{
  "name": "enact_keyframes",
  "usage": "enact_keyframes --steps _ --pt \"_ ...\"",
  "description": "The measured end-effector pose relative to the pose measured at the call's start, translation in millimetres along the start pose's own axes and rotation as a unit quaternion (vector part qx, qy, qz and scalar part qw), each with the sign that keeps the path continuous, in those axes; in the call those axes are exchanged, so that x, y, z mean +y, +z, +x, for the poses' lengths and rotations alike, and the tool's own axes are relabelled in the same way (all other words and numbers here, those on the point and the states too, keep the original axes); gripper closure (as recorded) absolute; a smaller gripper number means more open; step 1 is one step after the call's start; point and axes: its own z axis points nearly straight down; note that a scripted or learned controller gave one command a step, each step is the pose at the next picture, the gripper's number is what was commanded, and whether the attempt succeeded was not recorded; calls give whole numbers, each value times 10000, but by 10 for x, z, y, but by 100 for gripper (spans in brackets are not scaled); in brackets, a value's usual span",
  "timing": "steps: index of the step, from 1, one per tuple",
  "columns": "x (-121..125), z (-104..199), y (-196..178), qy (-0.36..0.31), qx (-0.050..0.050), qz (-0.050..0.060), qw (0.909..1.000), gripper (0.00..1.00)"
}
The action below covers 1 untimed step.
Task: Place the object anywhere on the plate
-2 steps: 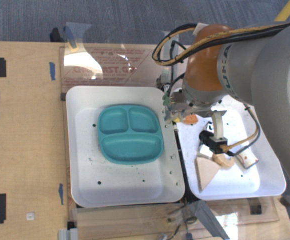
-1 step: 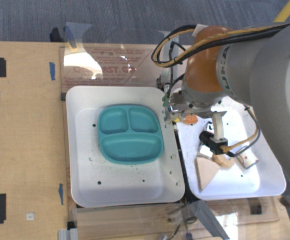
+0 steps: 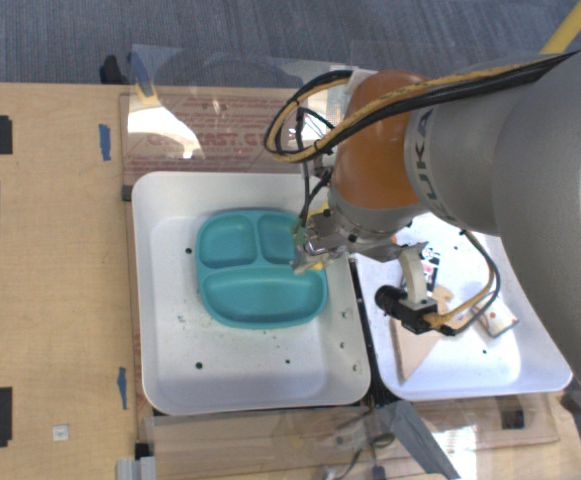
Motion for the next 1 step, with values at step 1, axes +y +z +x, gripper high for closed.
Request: enact_keyframes --steps 1 --pt "-2 -7 4 5 -1 3 10000 0"
